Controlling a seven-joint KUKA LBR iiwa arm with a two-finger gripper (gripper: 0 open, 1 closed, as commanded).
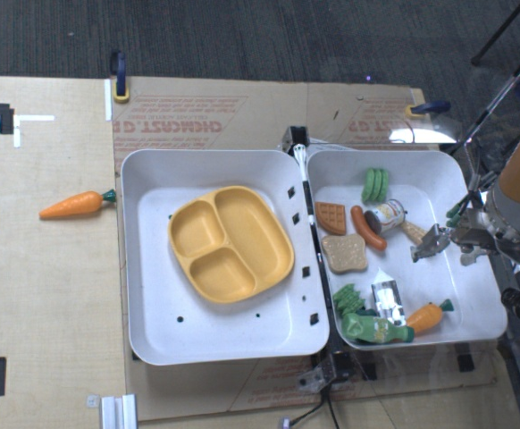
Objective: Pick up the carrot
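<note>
Two shallow white bins sit side by side on the desk (46,284). The left bin (144,266) holds a yellow divided plate (231,242) with three compartments, lying near its centre.

The right bin (448,172) contains assorted toy food. A carrot (424,317) lies near the bin's front right corner, orange body angled, green top pointing right and up. Just left of it rests a green bottle-like item (376,330), with a small silver packet (386,297) above that and a leafy green piece (347,298) at the left. Further back are a slice of bread (345,254), a waffle (331,217), a sausage (368,228), a small can (389,213) and a green pea pod (375,184).

A second carrot (77,205) lies on the desk outside the bins, well to the left of the left bin, green top pointing right.

The claw (448,244) hangs over the right side of the right bin, above and behind the carrot in that bin, apart from it. Its fingers are spread, with nothing between them. The arm enters from the right edge.
</note>
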